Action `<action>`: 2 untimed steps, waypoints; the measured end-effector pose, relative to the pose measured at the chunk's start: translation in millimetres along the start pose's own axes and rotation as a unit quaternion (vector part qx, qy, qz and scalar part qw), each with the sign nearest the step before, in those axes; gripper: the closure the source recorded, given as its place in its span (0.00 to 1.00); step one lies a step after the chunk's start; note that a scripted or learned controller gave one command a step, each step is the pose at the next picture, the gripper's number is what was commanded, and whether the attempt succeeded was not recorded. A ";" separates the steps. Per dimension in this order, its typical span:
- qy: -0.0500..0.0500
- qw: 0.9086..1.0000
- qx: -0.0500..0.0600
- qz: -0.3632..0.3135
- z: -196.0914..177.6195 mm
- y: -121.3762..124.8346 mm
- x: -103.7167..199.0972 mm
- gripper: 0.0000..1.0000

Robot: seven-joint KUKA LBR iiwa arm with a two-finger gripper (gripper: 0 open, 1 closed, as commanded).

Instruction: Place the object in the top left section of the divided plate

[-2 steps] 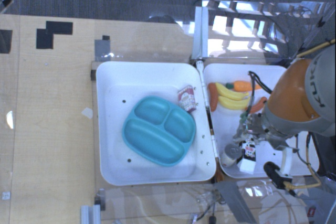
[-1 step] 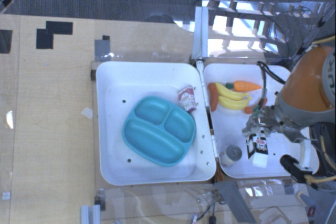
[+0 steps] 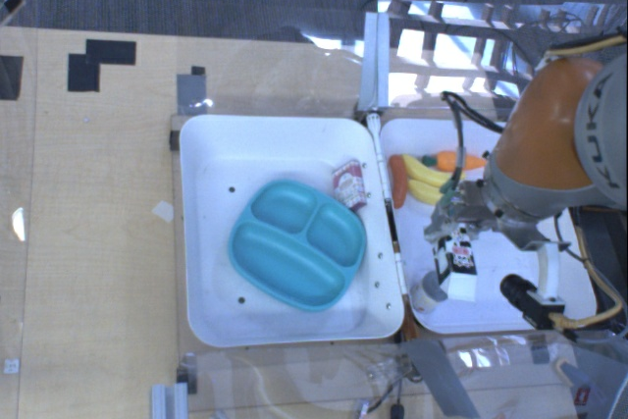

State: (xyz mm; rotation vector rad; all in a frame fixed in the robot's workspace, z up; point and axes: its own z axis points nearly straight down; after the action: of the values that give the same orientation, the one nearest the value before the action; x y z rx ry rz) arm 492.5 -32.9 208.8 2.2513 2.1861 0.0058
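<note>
One blue divided plate (image 3: 297, 243), three-sectioned, is seen in the left bin (image 3: 211, 309), with one small red packet (image 3: 349, 183) just beside its upper rim. The gripper (image 3: 453, 250) is poised low in the right bin (image 3: 491, 319); its state cannot be told. One banana (image 3: 422, 180), one carrot (image 3: 461, 161) and one red vegetable (image 3: 397, 182) lie there. Picking is judged the step in hand; a secure grasp is called for next.

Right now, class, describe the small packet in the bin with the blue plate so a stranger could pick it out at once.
Start at the left white bin, the one holding the blue divided plate. Look just past the plate's upper right edge, near the wall shared with the right bin. There lies a small packet, red and white, the only loose item in that bin, unlike the banana and carrot next door.
</note>
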 end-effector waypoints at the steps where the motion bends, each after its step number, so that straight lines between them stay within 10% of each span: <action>1: 0.000 0.990 0.000 -0.138 19.8 -4.1 -5.9 1.00; 2: 0.001 0.993 0.001 -0.120 24.4 -7.1 91.5 1.00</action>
State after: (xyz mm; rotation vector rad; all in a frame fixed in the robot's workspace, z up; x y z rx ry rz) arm 488.2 58.7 184.4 1.9741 2.4412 0.0044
